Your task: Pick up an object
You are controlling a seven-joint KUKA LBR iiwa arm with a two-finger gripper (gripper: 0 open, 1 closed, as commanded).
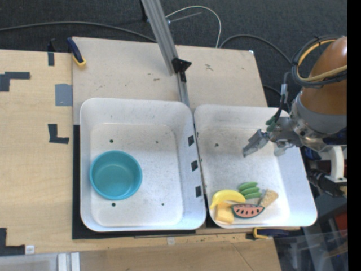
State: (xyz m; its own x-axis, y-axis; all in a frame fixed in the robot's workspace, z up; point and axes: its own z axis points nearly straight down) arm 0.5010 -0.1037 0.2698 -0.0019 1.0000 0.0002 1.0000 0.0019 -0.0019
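a pale wooden bench (34, 168) with dark tape marks bears the left bin (98, 112), holding a teal bowl (115, 175). the right bin (293, 208) keeps toy food (240, 203) in its near corner. the gripper (264, 144) hangs apart above it, fingers spread, holding nothing, over dark floor with cables (197, 13).

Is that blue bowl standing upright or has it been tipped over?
Upright. The blue bowl sits in the left bin with its round rim facing up, and its inside is visible from above.
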